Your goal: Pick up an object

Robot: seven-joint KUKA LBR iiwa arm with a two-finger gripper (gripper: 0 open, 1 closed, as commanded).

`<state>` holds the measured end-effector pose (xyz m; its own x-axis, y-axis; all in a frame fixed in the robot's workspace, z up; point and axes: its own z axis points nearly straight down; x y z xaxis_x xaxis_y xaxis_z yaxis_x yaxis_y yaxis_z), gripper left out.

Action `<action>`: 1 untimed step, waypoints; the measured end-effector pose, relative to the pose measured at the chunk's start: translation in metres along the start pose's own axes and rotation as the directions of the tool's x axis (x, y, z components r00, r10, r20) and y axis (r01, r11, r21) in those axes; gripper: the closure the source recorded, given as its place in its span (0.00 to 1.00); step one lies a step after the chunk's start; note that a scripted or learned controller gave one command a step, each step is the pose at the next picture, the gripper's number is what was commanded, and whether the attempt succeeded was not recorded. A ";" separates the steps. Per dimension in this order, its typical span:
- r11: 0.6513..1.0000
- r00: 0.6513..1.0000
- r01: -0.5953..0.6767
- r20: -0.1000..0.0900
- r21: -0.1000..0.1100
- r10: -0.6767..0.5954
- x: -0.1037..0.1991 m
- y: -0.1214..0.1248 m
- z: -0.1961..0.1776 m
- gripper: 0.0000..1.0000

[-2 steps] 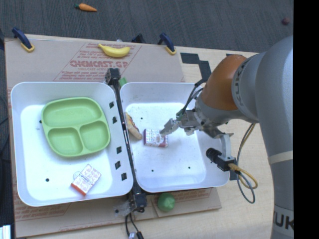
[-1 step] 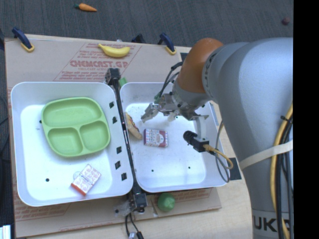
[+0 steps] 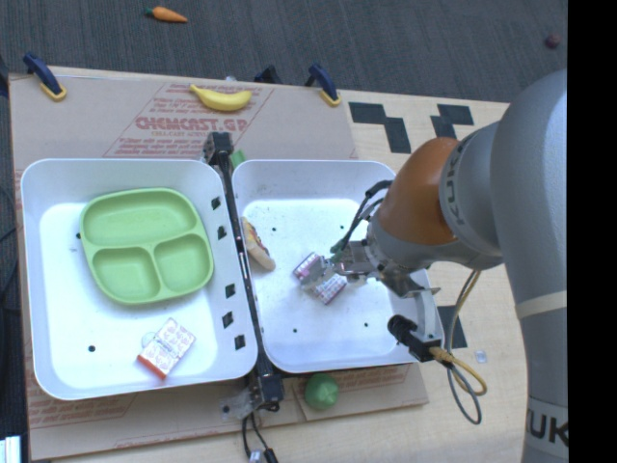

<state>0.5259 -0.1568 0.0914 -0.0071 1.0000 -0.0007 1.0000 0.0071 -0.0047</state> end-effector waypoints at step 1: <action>1.000 1.000 0.006 0.000 0.000 -0.006 0.001 0.001 -0.010 1.00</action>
<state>0.5266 -0.1560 0.1017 -0.0131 0.9999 -0.0008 0.9999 0.0131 -0.0051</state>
